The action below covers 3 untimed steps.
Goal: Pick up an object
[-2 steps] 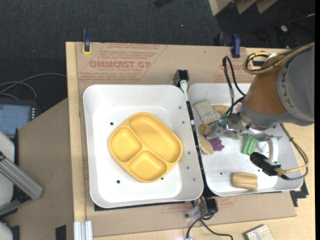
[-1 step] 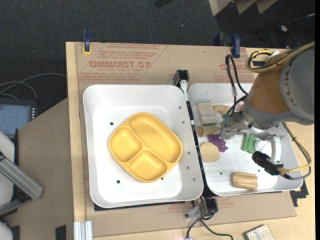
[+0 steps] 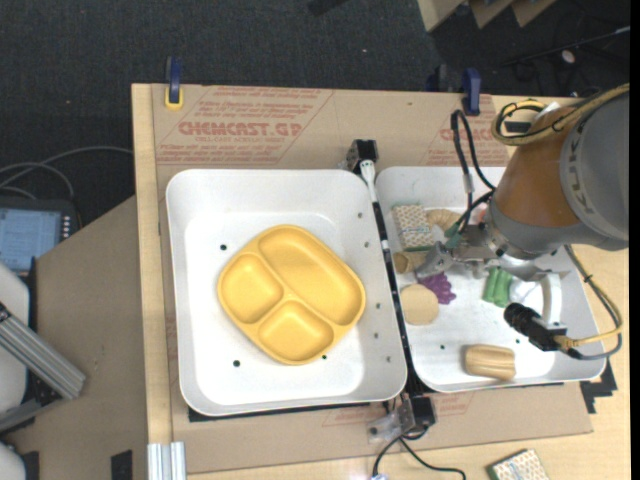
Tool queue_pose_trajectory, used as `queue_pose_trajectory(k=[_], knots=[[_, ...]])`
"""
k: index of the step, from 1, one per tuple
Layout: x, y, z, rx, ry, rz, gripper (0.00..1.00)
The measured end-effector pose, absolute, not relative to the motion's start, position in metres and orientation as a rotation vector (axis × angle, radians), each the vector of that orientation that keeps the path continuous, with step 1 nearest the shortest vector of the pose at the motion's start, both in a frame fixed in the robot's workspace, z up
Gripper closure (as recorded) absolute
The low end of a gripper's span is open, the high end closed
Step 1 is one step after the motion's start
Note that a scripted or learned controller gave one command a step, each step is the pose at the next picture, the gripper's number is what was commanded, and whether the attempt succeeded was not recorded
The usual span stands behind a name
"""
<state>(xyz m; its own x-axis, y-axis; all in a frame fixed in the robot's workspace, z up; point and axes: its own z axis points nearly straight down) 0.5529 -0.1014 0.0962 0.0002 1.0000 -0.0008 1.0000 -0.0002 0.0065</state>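
The bench carries two shallow white bins side by side. The left bin holds one item, a yellow divided plate with three compartments, lying flat near the bin's centre and turned at an angle to its walls. It sits apart from the loose items, so it plays no evident part in the pick at hand.

The right bin holds the candidate objects, clustered toward its left wall:
- a checked, cracker-like square near the bin's far left corner;
- a small purple piece just below the wrist, with a pale round piece touching or just beside it on the near side;
- a green block toward the middle, partly covered by the arm's fittings;
- a tan, bread-like piece lying alone near the bin's near edge.

The arm reaches in from the right, its orange band above the wrist, and the gripper is low over the cluster by the left wall — pointed toward the purple piece and its neighbours. Whether the tool is spread or pressed together cannot be told; the wrist and cabling mask it. No object is visibly held.

Judgement: the pick is not yet secured. The crowding by the wall is a risk — a descent here may nudge neighbours rather than take one item. The tan piece stands freer.
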Motion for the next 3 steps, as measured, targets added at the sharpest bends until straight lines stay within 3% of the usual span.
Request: queue_pose_trajectory(k=[1, 2, 3], knots=[[0.527, -0.094, 0.084, 2.225, 2.224, -0.002, 0.00], [0.529, -0.095, 0.095, 2.221, 2.221, 0.000, 1.00], [0.533, -0.023, 0.188, 2.214, 2.224, 0.005, 1.00]])
